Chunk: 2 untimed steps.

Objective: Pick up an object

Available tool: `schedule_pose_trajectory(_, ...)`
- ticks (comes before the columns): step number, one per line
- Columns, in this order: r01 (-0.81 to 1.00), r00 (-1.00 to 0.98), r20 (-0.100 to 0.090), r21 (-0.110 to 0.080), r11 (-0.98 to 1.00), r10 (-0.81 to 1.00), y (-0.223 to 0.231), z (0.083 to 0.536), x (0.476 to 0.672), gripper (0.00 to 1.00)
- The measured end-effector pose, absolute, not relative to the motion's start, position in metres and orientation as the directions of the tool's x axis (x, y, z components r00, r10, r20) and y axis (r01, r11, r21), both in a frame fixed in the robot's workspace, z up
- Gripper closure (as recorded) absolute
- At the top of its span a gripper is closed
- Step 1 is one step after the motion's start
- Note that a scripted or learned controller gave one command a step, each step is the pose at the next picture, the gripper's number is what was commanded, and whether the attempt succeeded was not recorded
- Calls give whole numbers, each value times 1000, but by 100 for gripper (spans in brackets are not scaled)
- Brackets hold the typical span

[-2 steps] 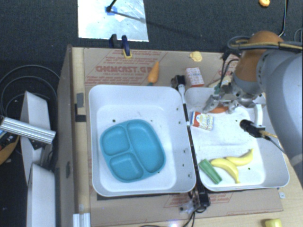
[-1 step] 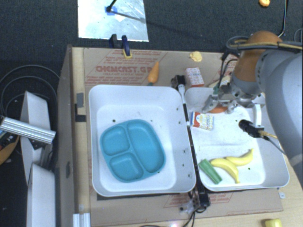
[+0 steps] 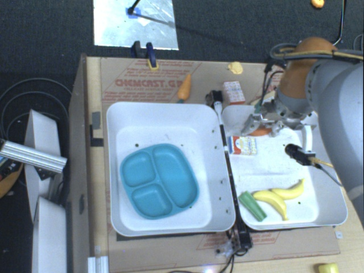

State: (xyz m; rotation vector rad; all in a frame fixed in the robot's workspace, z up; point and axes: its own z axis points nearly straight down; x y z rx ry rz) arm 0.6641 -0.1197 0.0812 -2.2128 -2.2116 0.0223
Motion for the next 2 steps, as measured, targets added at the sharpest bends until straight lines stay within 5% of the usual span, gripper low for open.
schedule_pose_trajectory(1, 1000, -2, -1, -13, 2, 1000, -91, 82, 666, 0)
schedule_pose_trajectory(2, 1000, -4, 1, -23, 4, 1000, -91, 91, 664, 100)
